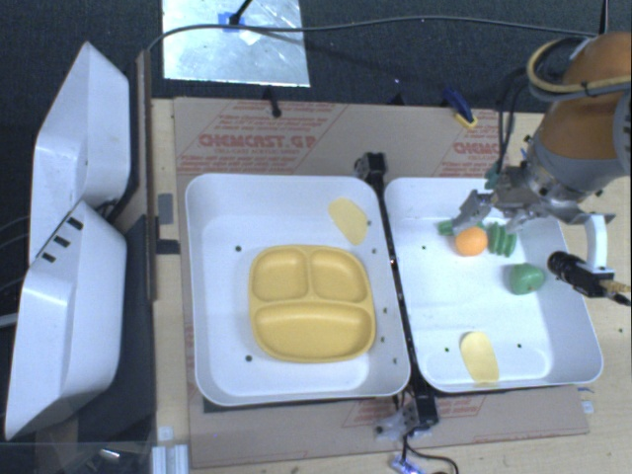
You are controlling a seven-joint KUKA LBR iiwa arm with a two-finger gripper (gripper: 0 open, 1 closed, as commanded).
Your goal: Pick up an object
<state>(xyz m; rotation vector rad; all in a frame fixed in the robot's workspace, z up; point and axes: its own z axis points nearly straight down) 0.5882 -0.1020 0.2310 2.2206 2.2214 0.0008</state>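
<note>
Item: orange ball [471,242], right bin [568,358], far half, just off centre toward the far right corner of the desk [316,126].

Neighbours: a green ridged piece [502,239] just beside it on the arm's side, apparently touching; a small green scrap [446,228] at its other flank; a rounder green lump [525,279] near the bin's right wall; a pale yellow oval [480,355] near the front wall, well apart.

End effector [491,210]: hangs directly over the ball and ridged piece, from the desk's right. Nothing is seen held. How far it is spread I cannot tell at this slant.

Handling, by judgement: small, round, smooth-skinned, probably a light plastic toy fruit; stiff enough to take a squeeze, not fragile. Its curve makes it prone to roll or squirt out under an off-centre pinch.

Where to take hold: across the widest middle, squarely, with the contact line kept away from the ridged piece, which may otherwise be caught along with it.

Elsewhere: left bin [212,294] carries a yellow divided tray [312,301] and a second pale yellow oval [348,219].
</note>
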